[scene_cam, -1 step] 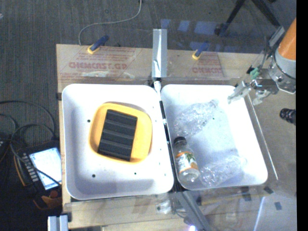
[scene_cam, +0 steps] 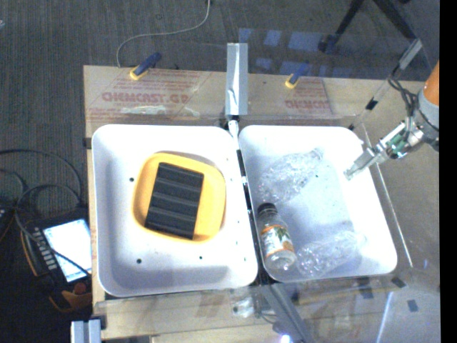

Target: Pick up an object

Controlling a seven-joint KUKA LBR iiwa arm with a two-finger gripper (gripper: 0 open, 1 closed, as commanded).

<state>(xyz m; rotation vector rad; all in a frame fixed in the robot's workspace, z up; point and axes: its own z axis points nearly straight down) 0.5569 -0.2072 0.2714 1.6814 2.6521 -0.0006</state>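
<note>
The right bin (scene_cam: 371, 213) holds three bottles. A crumpled clear plastic bottle (scene_cam: 289, 170) lies in its back left part. A small bottle with a black cap and an orange-green label (scene_cam: 275, 240) lies along the left wall near the front. Another clear bottle (scene_cam: 330, 251) lies at the front. In the left bin (scene_cam: 114, 249) sits a yellow block with a black ribbed top (scene_cam: 178, 197). My gripper (scene_cam: 360, 164) hangs over the right bin's back right corner, slanting down to the left, apart from all the bottles and holding nothing that I can see.
A metal post (scene_cam: 236, 81) stands behind the wall between the bins. Two clamps (scene_cam: 145, 66) sit on the board behind them. Cables and a tablet (scene_cam: 61, 245) lie on the floor at the left.
</note>
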